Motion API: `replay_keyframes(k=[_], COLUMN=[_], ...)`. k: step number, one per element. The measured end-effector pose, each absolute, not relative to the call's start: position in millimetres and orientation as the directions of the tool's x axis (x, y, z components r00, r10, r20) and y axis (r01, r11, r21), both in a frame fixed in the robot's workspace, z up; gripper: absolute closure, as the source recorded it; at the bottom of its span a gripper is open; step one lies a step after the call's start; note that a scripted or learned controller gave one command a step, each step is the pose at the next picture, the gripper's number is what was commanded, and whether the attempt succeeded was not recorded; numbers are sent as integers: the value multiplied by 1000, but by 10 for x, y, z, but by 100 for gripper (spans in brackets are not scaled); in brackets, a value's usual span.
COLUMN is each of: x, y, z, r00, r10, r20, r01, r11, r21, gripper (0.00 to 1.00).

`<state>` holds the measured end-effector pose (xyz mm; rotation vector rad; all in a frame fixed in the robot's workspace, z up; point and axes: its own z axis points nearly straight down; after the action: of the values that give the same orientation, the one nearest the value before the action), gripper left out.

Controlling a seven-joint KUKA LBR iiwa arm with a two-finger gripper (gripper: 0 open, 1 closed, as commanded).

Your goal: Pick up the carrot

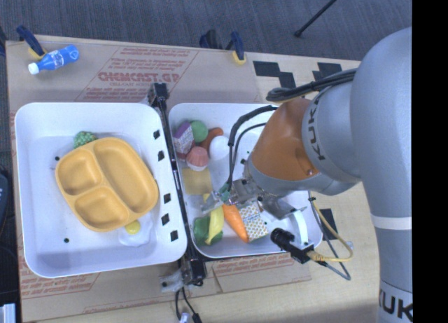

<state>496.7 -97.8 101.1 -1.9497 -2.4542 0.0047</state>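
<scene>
Camera view: claw [241, 201] hangs just above carrot [235, 222], grip state unclear; approach step, next needs descent and closing.

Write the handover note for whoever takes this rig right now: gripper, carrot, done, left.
Gripper: low inside the right white bin, beside the orange toy carrot; fingers hidden under the wrist, so open or shut is unclear.
Carrot: lying near the front of the right bin, between a yellow-green toy and a checkered packet.
Yellow divided plate sits in the left white bin.
Done: arm is at the carrot.
Left: confirm a grasp, then lift the carrot.
</scene>
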Motion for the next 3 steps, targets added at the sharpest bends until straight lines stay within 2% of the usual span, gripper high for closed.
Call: replay_keyframes(k=[1, 2, 3], x=[5241, 4786, 4798], y=[-378, -1370, -1355], z=[2298, 1228, 1234], r00=[-71, -31, -33], r10=[997, 1000, 999], r20=[1, 0, 1], r01=[997, 999, 999], r11=[71, 31, 33], r21=[-2, -7, -5], gripper=[100, 100, 0])
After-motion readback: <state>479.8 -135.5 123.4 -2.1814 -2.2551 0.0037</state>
